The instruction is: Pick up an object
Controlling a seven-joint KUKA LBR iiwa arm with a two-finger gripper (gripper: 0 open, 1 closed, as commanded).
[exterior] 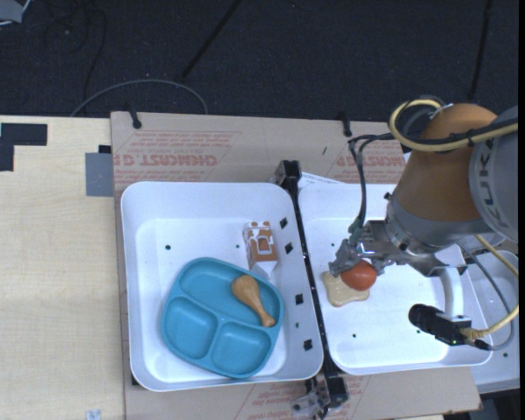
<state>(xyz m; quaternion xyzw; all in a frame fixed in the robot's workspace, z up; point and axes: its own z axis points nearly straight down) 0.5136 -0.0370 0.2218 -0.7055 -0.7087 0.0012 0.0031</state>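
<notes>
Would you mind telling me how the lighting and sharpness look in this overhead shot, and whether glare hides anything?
Camera view: even, soft light, no harsh glare on the white bins; faint shadows under the blue divided tray and the drumstick; the floor above is very dark; the image is mildly soft overall, so the gripper by the red tomato blurs into a dim, hard-to-read cluster.

reddish upside-down print, not clearly legible, on cardboard sheet (201,151) behind the bins

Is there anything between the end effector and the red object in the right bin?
Nothing visible does. The end effector sits right at the red object, which lies on a beige flat piece in the right bin.
</notes>
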